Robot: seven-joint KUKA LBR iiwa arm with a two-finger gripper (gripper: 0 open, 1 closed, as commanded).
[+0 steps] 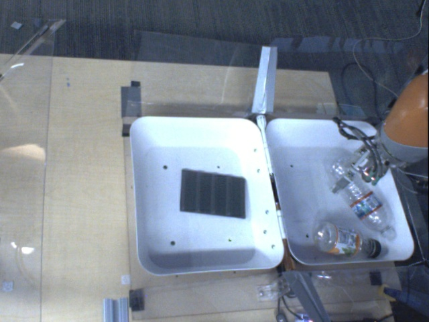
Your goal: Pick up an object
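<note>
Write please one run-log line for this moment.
arm: over right bin | gripper: low, above upper bottle | lower bottle: lying near front wall | left bin: dark ribbed pad

Arm (407, 123) cut by right edge; claw (348, 173) fingers blurred, indistinct.

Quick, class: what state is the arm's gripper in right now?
Gripper: over the right bin, just above a clear plastic bottle; open or closed cannot be told, and nothing shows held.
</note>
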